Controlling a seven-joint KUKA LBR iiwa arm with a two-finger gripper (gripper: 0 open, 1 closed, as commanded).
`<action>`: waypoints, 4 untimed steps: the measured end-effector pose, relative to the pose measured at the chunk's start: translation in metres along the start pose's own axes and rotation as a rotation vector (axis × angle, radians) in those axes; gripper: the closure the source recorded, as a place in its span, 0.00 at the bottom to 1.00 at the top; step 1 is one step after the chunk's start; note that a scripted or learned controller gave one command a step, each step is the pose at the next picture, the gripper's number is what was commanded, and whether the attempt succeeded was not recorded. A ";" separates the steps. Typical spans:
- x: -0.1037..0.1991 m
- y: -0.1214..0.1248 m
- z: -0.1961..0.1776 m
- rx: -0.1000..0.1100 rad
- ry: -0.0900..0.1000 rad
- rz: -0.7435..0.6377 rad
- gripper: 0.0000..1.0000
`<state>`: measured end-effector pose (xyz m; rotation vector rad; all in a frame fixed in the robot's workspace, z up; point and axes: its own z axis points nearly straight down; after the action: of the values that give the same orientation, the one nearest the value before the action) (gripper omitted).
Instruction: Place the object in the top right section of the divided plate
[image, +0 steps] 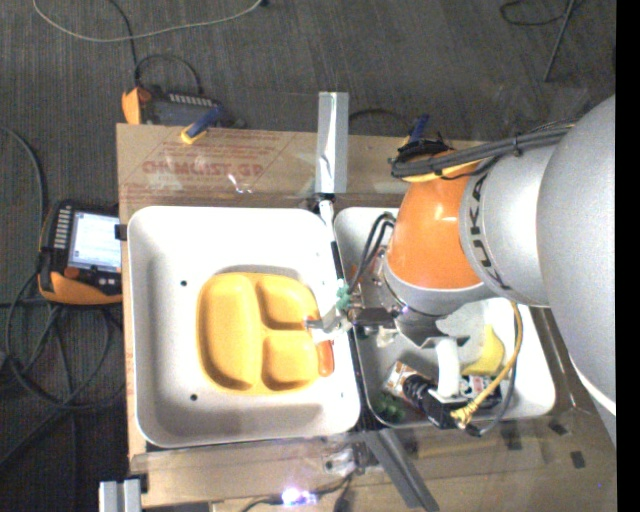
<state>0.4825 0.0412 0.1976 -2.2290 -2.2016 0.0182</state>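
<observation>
you had the gripper (322, 322) hanging low over the right rim of the yellow divided plate (225, 330), which lay in the left bin (160, 250). its tip sat about level with the ridge between the two right-hand sections. the arm (440, 250) reached across from above the right bin (535, 385).

whether the claw was spread or pressed together, you could not tell from this view, as the wrist covered too much of it.

the task's thing looked to be the small orange-red object (325, 358). it lay just near of the gripper tip, at the plate's right rim beside the near right section. you could not tell whether it rested on the rim or on the bin floor against it. nothing showed it pinched in the claw.

the top right section (285, 295) was bare, so by my reading the placing was not done. you were at the grasp or the carry, not the release.

the next move called for a sure hold on the object, a lift clear of the rim and ridge, then a short shift far and slightly left to let go over that section.
</observation>
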 end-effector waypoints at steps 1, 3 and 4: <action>0.020 0.000 0.015 -0.008 -0.001 0.026 0.00; 0.020 0.000 0.008 -0.004 -0.001 0.026 0.00; 0.020 0.000 0.000 0.000 -0.002 0.026 1.00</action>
<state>0.4824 0.0612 0.1975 -2.2586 -2.1736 0.0207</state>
